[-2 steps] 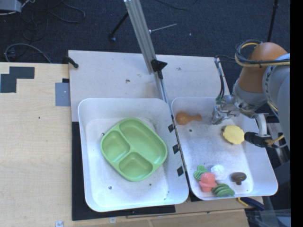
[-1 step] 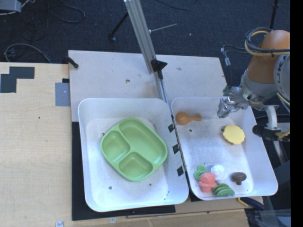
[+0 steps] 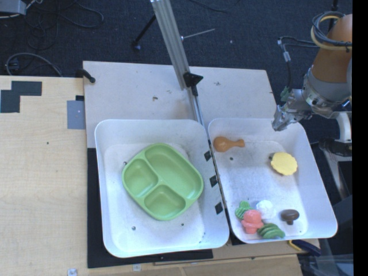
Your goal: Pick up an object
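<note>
Near edge first, right bin (image 3: 322,211): a cluster at its 6 o'clock, pink-red toy (image 3: 251,221) with green leafy bits (image 3: 270,231) touching it and a small white piece (image 3: 264,206) just above. A brown mushroom-like piece (image 3: 289,215) sits just beside, toward 5 o'clock, apart from the cluster, so an easier grab than the tangled pile.

Left bin (image 3: 109,154): green divided tray (image 3: 163,180) lies flat at centre, turned a bit, three compartments, nothing in them. Too broad for my grip, I judge.

Mid right bin: yellow round object (image 3: 284,164) at 3 o'clock, alone, well apart from others. Likely my pick, since it is nearest to me and has free space around it.

Orange-brown drumstick-shaped toy (image 3: 227,144) at 11 o'clock, near the divider between bins.

Farthest: my gripper (image 3: 281,121) hangs over the right bin's 1 o'clock corner, above the rim, nothing between my fingers that I can see. Open or closed, I cannot tell, too small and blurred. I'm poised high, not yet down on anything; pick not started.
</note>
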